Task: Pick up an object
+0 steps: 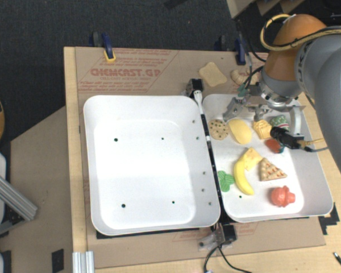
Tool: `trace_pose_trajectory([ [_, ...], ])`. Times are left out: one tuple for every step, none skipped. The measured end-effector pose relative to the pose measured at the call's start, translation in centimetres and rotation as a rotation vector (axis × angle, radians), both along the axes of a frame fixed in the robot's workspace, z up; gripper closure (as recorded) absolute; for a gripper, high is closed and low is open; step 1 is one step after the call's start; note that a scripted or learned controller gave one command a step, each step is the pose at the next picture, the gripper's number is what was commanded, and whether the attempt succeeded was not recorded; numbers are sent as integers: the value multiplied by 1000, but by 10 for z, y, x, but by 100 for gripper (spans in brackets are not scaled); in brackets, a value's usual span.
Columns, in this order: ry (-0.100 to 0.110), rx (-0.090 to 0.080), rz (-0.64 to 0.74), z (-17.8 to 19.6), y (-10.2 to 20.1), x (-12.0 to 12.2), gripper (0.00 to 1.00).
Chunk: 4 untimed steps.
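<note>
Camera view looks down on my bench, where the left bin lies beside the right bin, their rims touching along the middle. I take the left one to be the drop side, so everything worth picking sits in the right one.

My arm comes in from the right and bends down over the far end of the right bin. My gripper hangs low there, just above the pale yellow lemon-like piece and near the waffle-like block. Whether my hand is released or clenched I cannot tell; the wrist hides that. I see nothing gripped.

Nearer the front lies the banana, its top touching a yellow chunk, with the pizza slice just beside it. A red strawberry-like piece sits alone toward the near corner. The cookie rests by the bin's left wall, and a small green piece lies lower along it.

I judge the lemon-like piece my likeliest target, being closest under me.
</note>
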<state>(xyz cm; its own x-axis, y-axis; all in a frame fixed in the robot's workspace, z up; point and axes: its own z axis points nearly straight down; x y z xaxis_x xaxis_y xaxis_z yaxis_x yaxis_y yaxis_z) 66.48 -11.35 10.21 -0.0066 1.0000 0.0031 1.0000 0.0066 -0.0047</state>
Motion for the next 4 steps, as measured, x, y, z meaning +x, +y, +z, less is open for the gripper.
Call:
trace_pose_trajectory([
  [-8,-7,-10,-17,-60,2,0],
  [-2,-3,-8,-17,-54,-23,0],
  [-6,-4,-7,-6,-54,-21,100],
  [-14,-3,1,82,22,-17,100],
])
